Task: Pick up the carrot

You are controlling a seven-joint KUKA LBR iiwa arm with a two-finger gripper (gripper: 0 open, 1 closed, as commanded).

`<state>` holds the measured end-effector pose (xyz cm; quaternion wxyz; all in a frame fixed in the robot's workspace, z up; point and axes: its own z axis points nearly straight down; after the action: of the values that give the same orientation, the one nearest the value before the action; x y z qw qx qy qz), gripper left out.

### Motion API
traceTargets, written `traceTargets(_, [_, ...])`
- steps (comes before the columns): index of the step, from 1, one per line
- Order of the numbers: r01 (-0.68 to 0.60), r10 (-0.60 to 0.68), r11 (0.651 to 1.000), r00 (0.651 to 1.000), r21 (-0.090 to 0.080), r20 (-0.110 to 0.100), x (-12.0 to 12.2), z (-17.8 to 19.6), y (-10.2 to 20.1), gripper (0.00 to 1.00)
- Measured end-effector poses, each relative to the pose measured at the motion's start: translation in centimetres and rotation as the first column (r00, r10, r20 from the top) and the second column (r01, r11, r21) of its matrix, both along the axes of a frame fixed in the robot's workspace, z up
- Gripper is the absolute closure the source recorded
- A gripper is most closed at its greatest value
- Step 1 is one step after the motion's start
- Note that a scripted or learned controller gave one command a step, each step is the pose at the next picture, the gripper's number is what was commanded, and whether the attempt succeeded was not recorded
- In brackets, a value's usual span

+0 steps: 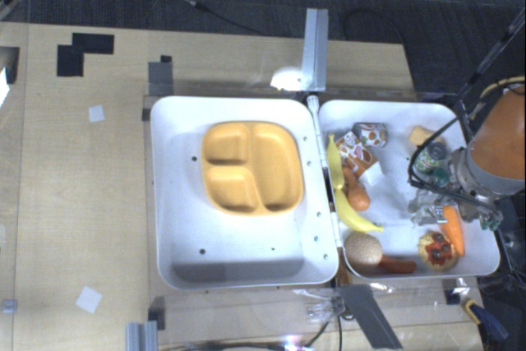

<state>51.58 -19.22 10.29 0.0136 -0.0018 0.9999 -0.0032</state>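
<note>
The carrot [454,231] is a short orange piece lying near the right wall of the right bin [394,113], towards its front. My gripper [431,208] hangs low over that bin, just left of the carrot and touching or nearly touching its upper end. The grey wrist and its orange band [503,137] rise above the gripper to the right and hide part of the bin's right side. Cables and metal parts crowd the gripper's tip.
A banana [348,195], a sausage [356,190], a printed packet [358,152] and a small can [370,133] lie on the bin's left. A brown round item [362,249], a red sausage [398,265] and a red-yellow food piece [436,251] line its front. A yellow divided plate [251,167] sits in the left bin.
</note>
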Motion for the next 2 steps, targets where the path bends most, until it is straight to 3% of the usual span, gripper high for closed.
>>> traceTargets(1, [-0.102, 0.102, 0.995, 0.995, 0.002, -0.015, 1.4, 5.7, -1.4, 1.0])
traceTargets(2, [-0.24, 0.24, 0.971, 0.971, -0.001, -0.013, -0.7, -1.3, -0.8, 1.0])
